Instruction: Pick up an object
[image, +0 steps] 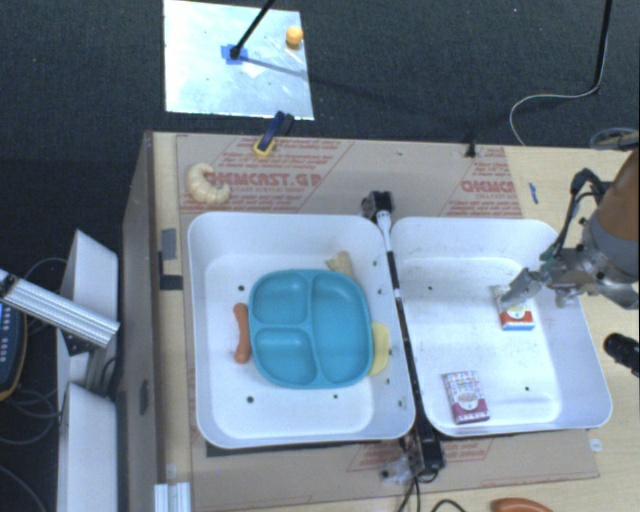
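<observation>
My gripper (514, 294) reaches in from the right over the right bin (437, 262), its tip low near the bin's right-hand middle. Directly below the tip lies a small red, white and blue box (517, 320), touching it or nearly so. A dark red and white packet (465, 396) lies flat near the right bin's front edge. In the left bin (215, 260) a blue divided plate (307, 328) takes up the middle. An orange sausage-shaped toy (241, 333) lies to its left, a yellow piece (381, 347) peeks out at its right edge and a beige piece (340, 263) at its top.
Behind the bins, on the cardboard, lie a pale curled toy (207, 183) and a blue and yellow tool (272, 134). A black divider bar (392, 270) runs between the bins. A metal sheet (236, 58) lies on the floor beyond.
</observation>
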